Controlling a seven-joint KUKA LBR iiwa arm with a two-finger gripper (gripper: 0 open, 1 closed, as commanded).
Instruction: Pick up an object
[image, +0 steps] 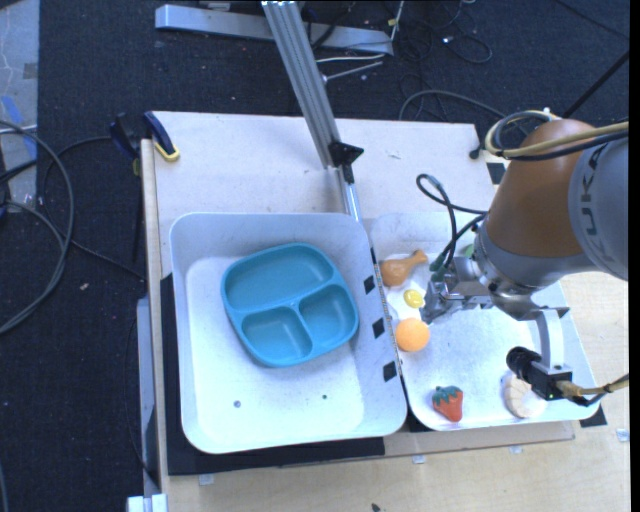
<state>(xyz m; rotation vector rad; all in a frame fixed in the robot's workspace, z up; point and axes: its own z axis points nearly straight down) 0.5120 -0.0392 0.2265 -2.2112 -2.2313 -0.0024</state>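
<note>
Gripper (437, 297): low over the right bin (480, 420), near its left wall, hanging from the grey arm with the orange band (535, 205) that comes in from the right.
Finger state: not possible to tell; tips dark and small against the metal of the wrist.
Nearest thing: yellow piece (413, 298), just to the left of the gripper, very close (touching or not, not clear).
Second candidate: orange ball (412, 335), just below and slightly left of the gripper, resting beside the bin's left wall.
Third candidate: brown drumstick-like toy (402, 267), above and left of the gripper; long axis running left to right with a slight rise toward the right.
Farther things: red strawberry-like toy (448, 402) near the front edge, well apart from the gripper; pale lump (518, 398) at the front right, next to a black part (530, 370) of the arm's gear.
Direction of the coming move: probably a short shift to the left and down, since all three near things lie on the left side of the tips.
Edges: left wall of the right bin close behind the ball and the yellow piece, so little room for a finger on that side (risk of pushing the ball against the wall instead of closing on it).
Open room: bare floor in the middle of the right bin, toward the front.
Left bin (200, 300): blue divided tray (290, 303) in it, well apart from the gripper.
Task progress: nothing visible between the tips; pick judged as not yet done.
</note>
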